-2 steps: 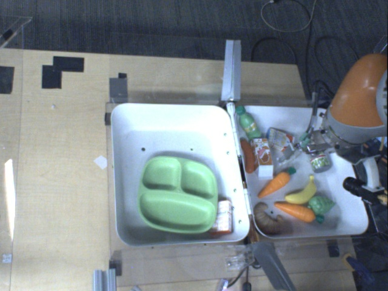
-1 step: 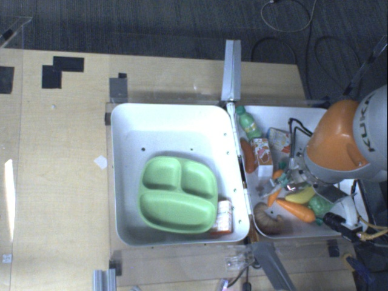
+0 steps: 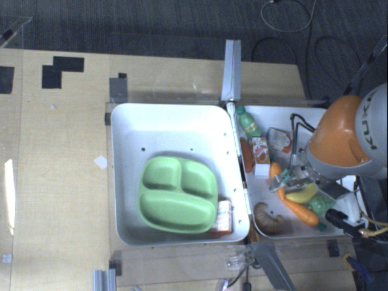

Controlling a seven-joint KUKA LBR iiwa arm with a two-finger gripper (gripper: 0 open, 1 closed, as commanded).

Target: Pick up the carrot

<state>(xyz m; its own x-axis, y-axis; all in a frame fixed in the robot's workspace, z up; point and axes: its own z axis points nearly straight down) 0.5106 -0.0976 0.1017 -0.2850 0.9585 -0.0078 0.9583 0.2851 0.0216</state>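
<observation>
The carrot (image 3: 298, 210) is seen lying in the right bin (image 3: 321, 111), slanted toward its lower right, not yet lifted. The tool (image 3: 290, 179) is placed low just above the carrot's upper end; whether its tips are apart or together cannot be told, as the metal parts are blurred into one cluster, and no hold is shown. The grasp and the lift are judged to be left. The carrot is crowded: a banana (image 3: 301, 193) is pressed against it, a green item (image 3: 319, 204) sits beside it, and a brown piece (image 3: 269, 219) lies nearby. A green plate (image 3: 179, 194) is held in the left bin (image 3: 170, 117).
</observation>
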